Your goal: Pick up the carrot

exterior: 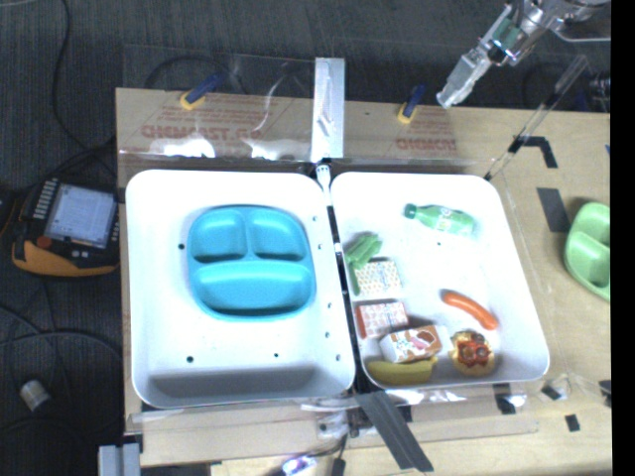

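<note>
Carrot (468, 308): one, orange, slim, lying aslant in the right bin (511, 266), towards its right wall.
Neighbours: a round red-yellow item (472, 352) just below it; one green bottle (440, 217) well above.
Other counts: two bins; one blue tray (250, 262) in the left bin (154, 296); two small cartons (378, 296); one banana (399, 371).
Open room: bare white floor around the carrot's upper side.
Gripper (454, 91): above the bench's far edge, well apart from the carrot; finger state could not be told.
</note>
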Controlling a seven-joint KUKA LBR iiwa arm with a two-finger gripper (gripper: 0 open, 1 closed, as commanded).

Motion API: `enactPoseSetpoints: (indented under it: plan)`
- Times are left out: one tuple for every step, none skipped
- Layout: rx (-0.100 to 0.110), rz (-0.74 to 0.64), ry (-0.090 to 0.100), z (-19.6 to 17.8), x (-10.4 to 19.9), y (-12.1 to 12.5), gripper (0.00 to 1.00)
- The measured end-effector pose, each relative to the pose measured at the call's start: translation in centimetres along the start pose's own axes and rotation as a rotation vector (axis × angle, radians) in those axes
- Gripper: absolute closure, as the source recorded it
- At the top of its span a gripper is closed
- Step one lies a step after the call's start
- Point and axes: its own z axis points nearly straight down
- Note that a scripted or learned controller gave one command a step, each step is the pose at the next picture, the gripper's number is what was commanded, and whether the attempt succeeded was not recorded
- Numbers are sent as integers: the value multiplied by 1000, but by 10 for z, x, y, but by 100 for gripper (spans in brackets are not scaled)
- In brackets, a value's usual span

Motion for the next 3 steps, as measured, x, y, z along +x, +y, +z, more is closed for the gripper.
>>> enactPoseSetpoints:
  plan:
    - [0,-98,0,18,-28,-28,100]
    - [-1,-209,2,102,-16,-70,100]
    - [-2,-313,0,-1,-13,-42,100]
